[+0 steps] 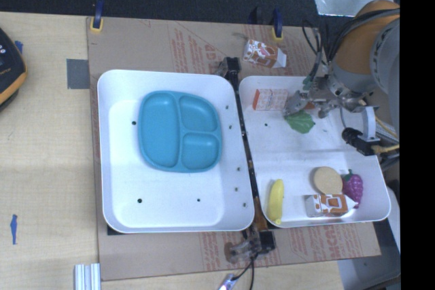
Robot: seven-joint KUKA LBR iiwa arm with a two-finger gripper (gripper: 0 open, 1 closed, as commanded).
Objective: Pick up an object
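Camera view: you saw the arm [367,37] come in from the right, its orange band high at the frame edge and the wrist angled down and leftward over the right bin [299,163]. The gripper [304,107] sat low in that bin's upper part, directly above a green object [300,122], touching or nearly touching its top. You could not tell whether the pincer was spread or pinching it; the tips merged with the green shape.

A small orange-and-white carton [270,100] lay just left of the gripper. Along the bin's near edge lay a banana [275,200], a round tan piece [327,180], purple grapes [353,187] and another small carton [327,205]. The left bin [122,180] held a blue divided plate [180,131]. A snack packet [264,54] lay outside on the cardboard.
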